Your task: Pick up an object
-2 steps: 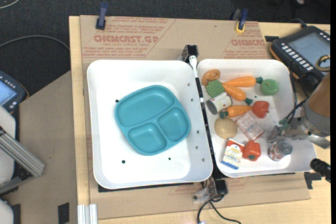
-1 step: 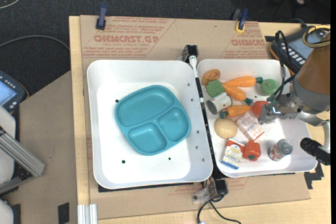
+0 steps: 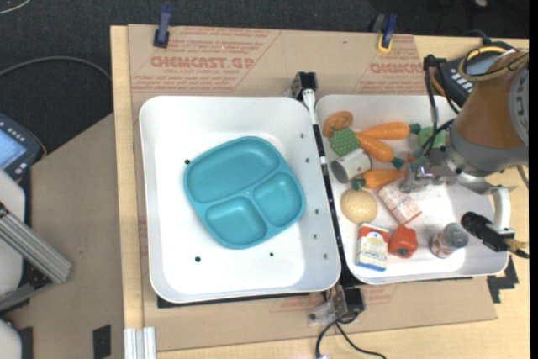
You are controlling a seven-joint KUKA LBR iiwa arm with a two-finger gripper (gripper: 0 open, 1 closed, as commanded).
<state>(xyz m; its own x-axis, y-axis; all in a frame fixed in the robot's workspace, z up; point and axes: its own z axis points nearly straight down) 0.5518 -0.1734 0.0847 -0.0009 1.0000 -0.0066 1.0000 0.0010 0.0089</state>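
My gripper (image 3: 418, 174) low in crowded right white bin (image 3: 437, 271), can't tell finger state tbh. Small orange plastic carrot (image 3: 380, 178) just beside: light, stiff, slick; grab across middle.

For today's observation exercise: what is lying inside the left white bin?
A blue divided plate with three compartments lies inside the left bin. A few small dark spots dot the bin's floor. The floor under the plate is covered.

A: Arm (image 3: 496, 118) cut off at right edge, covering far corner of right bin (image 3: 437, 269).
B: Gripper (image 3: 418, 172) fingers too small to read. Can (image 3: 448, 240) label illegible.
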